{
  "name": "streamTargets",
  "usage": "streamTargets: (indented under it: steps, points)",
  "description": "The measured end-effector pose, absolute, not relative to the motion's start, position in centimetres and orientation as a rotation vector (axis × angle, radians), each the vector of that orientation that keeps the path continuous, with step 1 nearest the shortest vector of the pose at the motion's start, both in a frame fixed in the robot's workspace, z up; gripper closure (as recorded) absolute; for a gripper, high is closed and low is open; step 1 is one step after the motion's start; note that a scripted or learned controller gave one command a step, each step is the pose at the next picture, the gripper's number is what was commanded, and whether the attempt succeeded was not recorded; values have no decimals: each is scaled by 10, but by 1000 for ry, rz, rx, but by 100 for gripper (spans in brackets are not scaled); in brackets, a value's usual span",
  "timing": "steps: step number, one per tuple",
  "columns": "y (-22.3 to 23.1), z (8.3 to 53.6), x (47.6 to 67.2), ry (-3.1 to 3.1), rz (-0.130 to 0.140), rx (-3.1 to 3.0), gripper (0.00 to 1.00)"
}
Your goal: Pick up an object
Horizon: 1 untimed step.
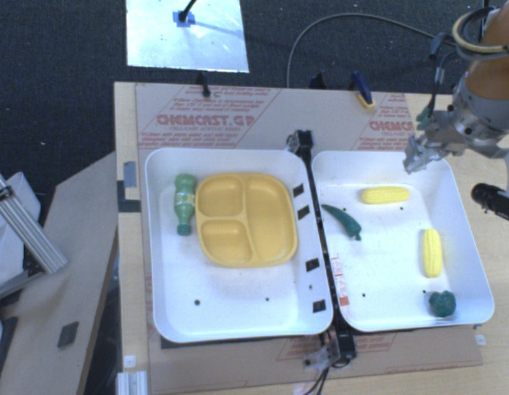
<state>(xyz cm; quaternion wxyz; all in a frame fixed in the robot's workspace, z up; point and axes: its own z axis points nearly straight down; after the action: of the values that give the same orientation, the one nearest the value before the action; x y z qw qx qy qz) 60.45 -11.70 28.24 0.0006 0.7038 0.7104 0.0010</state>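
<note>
Nothing is lifted yet, by the look of it — the task stands at its opening, with the whole pick left to do. The grey two-finger gripper (420, 156) hangs over the far rim of the right-hand shallow white bin (476, 245), at about one o'clock from that bin's middle, and nothing lies between its fingers.

The candidates all rest on the bin floor: a yellow plastic corn cob (385, 194) lying crosswise at twelve o'clock, nearest the gripper; a second yellow corn cob (432, 252) lying lengthwise at three o'clock; a dark green pepper-like piece (343, 220) at nine o'clock; a dark green lumpy toy (441, 304) at five o'clock.

The left-hand white bin (168, 303) holds a yellow compartment tray (244, 220) and, touching its nine o'clock side, a small green plastic bottle (184, 203).

Whether the fingers are spread or pressed together I cannot tell — they are small and blurred against the rim. The arm's upper part is cut off at the frame edge.
</note>
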Motion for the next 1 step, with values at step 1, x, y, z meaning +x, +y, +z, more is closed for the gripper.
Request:
streamTargets:
  steps: [1]
  points:
    - [-61, 280, 604, 2233, 4, 2210, 100]
